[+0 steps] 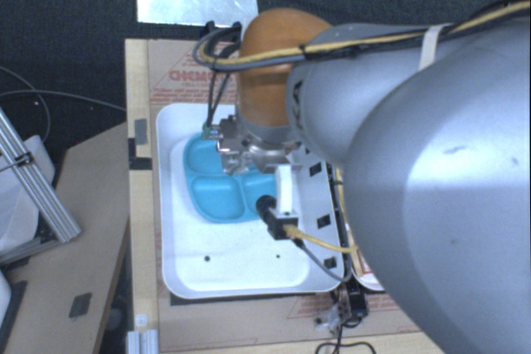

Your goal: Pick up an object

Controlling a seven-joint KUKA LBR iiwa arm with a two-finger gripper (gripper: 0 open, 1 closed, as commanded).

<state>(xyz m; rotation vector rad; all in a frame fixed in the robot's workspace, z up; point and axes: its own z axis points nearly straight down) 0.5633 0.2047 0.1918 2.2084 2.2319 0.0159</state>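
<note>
Cardboard-lined bench (249,319) nearest the camera, carrying a shallow white bin (241,273) with a bare floor at its near end. Farther in, a blue compartmented tray (217,193) lying flat on the bin floor, toward the far left part. Directly above the tray's right side, the pincer (249,155), hidden under the wrist and its cable bundle; impossible to tell how far apart it stood or whether anything sat in it. Beyond, orange band (270,62) and grey arm (431,178) filling the right.
</note>
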